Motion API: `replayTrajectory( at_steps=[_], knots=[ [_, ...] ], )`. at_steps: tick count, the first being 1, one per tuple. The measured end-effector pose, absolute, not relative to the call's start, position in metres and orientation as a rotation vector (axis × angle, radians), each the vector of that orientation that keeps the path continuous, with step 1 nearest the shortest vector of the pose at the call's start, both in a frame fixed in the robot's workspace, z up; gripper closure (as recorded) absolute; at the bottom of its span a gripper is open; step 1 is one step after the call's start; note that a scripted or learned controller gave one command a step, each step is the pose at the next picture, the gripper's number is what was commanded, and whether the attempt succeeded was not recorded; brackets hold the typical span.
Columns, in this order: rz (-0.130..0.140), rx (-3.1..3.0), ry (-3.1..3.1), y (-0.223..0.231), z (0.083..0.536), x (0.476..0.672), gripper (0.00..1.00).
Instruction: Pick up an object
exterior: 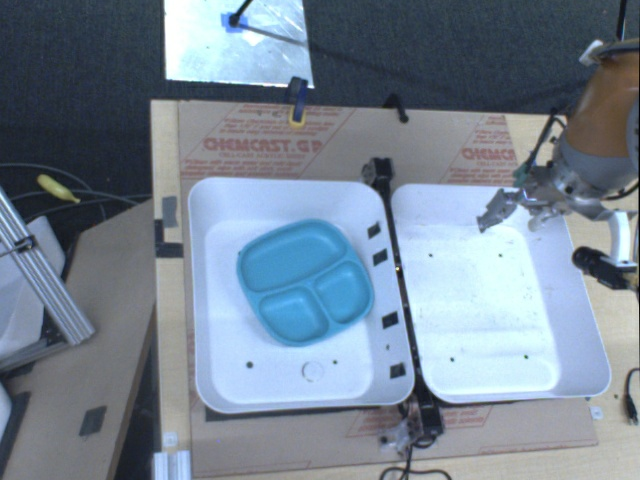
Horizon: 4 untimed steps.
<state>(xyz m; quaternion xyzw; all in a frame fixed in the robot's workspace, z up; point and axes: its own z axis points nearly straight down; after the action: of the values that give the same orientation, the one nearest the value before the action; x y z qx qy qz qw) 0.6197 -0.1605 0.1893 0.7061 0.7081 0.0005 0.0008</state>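
— Plate [303, 280], is that what's in there? Where does it sit?

— Yes, a light blue divided plate with three compartments, lying flat in the left bin [215, 218]. It rests around the middle of that bin's floor, turned at an angle to the walls and touching none of them.

— And the tool?

— The tool [512, 211] hangs over the right bin [500, 368], near its far right corner and well apart from the plate. Its two fingers are spread, with nothing between them.

— What's above it?

— The grey arm [600, 158] with its orange band [610, 108] comes in from the right edge.

— Anything else in the right bin?

— A bare white floor with a few small dark dots.

— And around the bins?

— Both sit side by side on a brown sheet [265, 138] printed with red lettering, which covers the surface. A yellow and blue clip [297, 103] sits at the sheet's far edge, and beyond it lies a shiny silvery panel [240, 28].
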Motion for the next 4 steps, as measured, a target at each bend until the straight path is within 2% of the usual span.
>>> replayTrajectory(
  at_steps=[1,2,3,4],
  knots=[
    [0.000,2.215,2.234,-0.082,0.184,0.571,0.00],
    [0.001,2.213,2.234,-0.015,0.207,0.519,0.00],
    [0.012,2.208,2.229,0.036,0.285,0.518,0.00],
    [0.008,2.211,2.227,0.033,0.292,0.519,1.00]
  ],
)
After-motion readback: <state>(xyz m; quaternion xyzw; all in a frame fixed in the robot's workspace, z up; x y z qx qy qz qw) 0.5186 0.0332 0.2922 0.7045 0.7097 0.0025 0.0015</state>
